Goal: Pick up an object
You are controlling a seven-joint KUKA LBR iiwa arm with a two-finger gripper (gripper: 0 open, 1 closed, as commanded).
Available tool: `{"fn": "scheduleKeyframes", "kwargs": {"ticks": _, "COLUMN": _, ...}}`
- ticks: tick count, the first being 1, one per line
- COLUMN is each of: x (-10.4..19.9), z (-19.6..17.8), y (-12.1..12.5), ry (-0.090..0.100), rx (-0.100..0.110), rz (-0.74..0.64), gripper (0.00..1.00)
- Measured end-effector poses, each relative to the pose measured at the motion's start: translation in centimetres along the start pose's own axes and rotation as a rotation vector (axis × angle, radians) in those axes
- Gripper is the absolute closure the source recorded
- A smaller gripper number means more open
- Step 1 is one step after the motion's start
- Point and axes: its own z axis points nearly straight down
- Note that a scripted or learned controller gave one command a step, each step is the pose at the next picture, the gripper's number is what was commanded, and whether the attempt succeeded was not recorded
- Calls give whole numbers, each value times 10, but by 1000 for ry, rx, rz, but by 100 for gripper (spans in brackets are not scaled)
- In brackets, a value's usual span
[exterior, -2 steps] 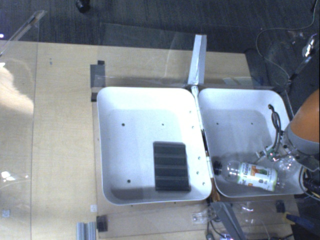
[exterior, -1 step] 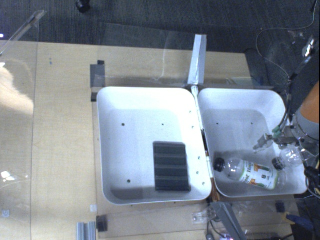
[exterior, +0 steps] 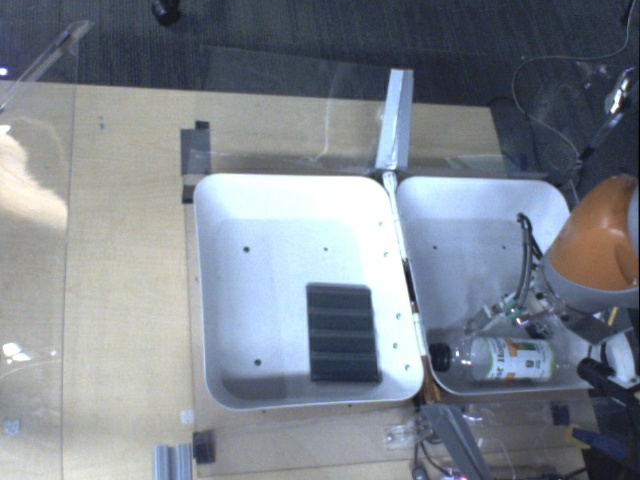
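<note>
Two shallow white plastic bins side by side on pale wood bench, set rim to rim w/ a grey divider bar rising at the joint; prob. so objects can be shifted from one bin to the other w/o crossing a gap.

Left bin: holds a dark ribbed rectangular block, lying flat nr the front wall, towards the right side, apart from both walls. Well apart from the arm.

Right bin: holds a clear plastic bottle w/ black cap and white-green label, lying on its side along the front wall, cap pointing towards the divider. Prob. rolled to rest there against the rim. Label has orange and dark print, too small to read; no brand legible.

Grey arm w/ orange band reaching in from right, low over right bin's front-right part. Gripper just above/behind bottle, amid thin cables. Jaw state: can't tell, tangle of wire and glare at the tip hides it. Nothing seen held.

Judgement: bottle is the likely target, being nearest the tool; pick not yet made. Risk: round body lying against wall, may roll or slip.
</note>
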Motion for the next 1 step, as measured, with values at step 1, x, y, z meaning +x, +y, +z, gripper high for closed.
{"fn": "scheduleKeyframes", "kwargs": {"ticks": 1, "x": 48, "z": -1, "y": 18, "ry": 1, "rx": -3, "rz": 136, "gripper": 0}}
